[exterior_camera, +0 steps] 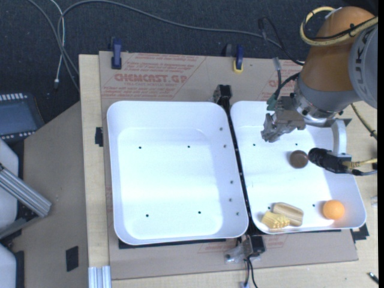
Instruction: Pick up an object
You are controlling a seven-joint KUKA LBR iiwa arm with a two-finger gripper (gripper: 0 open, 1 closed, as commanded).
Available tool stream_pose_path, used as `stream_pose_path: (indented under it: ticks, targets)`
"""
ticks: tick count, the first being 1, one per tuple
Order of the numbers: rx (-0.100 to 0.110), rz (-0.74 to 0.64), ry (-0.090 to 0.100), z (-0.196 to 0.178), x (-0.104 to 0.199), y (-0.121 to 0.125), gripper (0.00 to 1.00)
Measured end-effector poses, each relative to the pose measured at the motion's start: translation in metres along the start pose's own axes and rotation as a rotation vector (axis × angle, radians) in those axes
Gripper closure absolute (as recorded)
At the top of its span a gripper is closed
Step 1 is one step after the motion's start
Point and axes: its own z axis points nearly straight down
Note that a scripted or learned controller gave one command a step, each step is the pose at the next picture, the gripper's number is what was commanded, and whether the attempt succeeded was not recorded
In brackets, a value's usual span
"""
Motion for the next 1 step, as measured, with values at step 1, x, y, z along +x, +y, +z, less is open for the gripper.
stream_pose_path:
  ticks: [1]
  targets:
    - [0.000,0.000,0.000,0.0096,0.0470,0.0057,1.00]
